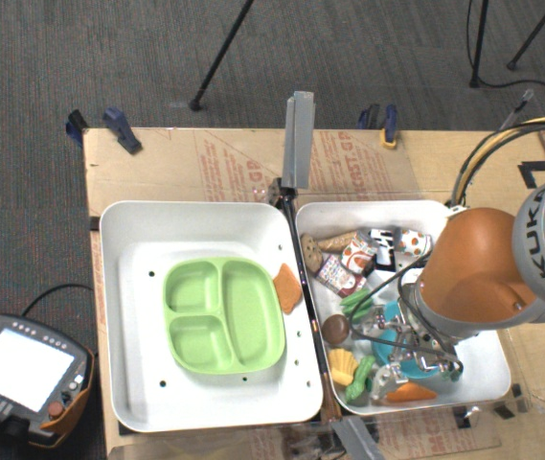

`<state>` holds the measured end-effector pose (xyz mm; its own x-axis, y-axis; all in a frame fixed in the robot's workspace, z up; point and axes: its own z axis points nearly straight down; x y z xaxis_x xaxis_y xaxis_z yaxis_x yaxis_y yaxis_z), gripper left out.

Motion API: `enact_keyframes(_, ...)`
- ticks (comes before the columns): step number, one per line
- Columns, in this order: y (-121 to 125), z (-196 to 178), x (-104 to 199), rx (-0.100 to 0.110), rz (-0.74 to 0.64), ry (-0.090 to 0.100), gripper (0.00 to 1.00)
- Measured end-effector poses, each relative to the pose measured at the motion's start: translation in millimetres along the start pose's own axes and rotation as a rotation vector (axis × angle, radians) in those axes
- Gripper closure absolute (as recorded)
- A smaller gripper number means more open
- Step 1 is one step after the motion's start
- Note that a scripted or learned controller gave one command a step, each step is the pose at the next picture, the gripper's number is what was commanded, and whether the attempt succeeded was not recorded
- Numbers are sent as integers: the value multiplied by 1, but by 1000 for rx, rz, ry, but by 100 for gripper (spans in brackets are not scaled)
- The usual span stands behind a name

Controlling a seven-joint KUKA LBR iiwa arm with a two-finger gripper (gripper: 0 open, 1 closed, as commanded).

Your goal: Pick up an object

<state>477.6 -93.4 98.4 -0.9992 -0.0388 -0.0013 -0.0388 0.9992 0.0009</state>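
Two shallow white bins sit side by side in the camera view: the left bin (pixel 119 257) holds a green divided tray (pixel 224 314) with an orange piece (pixel 288 287) just beside the tray at its 3 o'clock, and the right bin (pixel 498 367) carries a crowded heap of small objects (pixel 363 257). Entering from 3 o'clock, the arm's orange wrist band (pixel 473 266) hangs over the lower half of the right bin, and the gripper (pixel 408 353) is down among the clutter; whether it is parted or closed, or grips anything, cannot be told, since metal linkages and toys overlap there. Likely candidates lie close around it: a green piece (pixel 356 304) at its 10 o'clock, a brown round item (pixel 334 329) at 9 o'clock, a yellow corn-like piece (pixel 344 363) toward 8 o'clock, and an orange carrot-like piece (pixel 411 392) at 6 o'clock. Risk, as a judgement: the items lie touching and partly stacked, so a closing grasp may pinch two at once, nudge a neighbour aside, or slip off a rounded, smooth plastic surface and come up with nothing.
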Motion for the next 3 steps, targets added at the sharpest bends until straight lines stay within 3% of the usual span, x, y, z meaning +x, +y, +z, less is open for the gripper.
enact_keyframes(1, -16, 12, -72, -1, -97, 1, 0)
enact_keyframes(2, -12, 12, -2, -2, -108, 5, 0)
enact_keyframes(3, -2, 10, -61, 0, -419, -1, 0)
